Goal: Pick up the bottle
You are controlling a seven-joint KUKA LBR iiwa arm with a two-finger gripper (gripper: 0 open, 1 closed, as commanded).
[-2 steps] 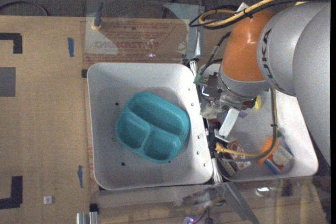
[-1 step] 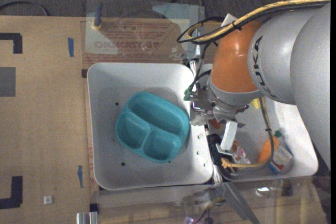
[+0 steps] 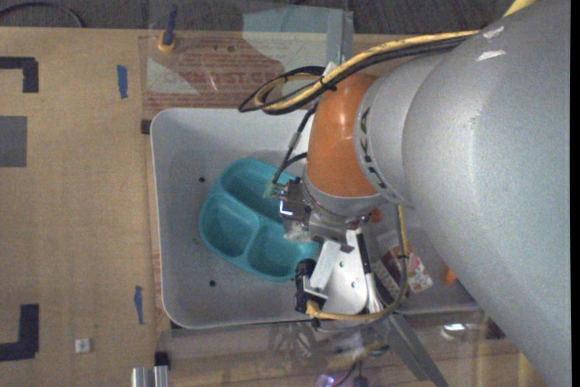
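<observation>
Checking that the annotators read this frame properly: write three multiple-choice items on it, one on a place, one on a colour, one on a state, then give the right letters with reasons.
1. Where does the teal tray lie?
A. In the white bin
B. On the wooden bench outside the bins
C. On the dark floor

2. What colour is the band above the arm's wrist?
A. Blue
B. Green
C. Orange

3. How does the tray sit?
A. Stood on edge against the bin wall
B. Flat, its compartments facing up
C. Turned over, underside up

Answers:
1 A: the bin's white floor and rim surround the tray.
2 C: the band between the grey arm and the wrist is orange.
3 B: its hollow compartments show from above.
</observation>
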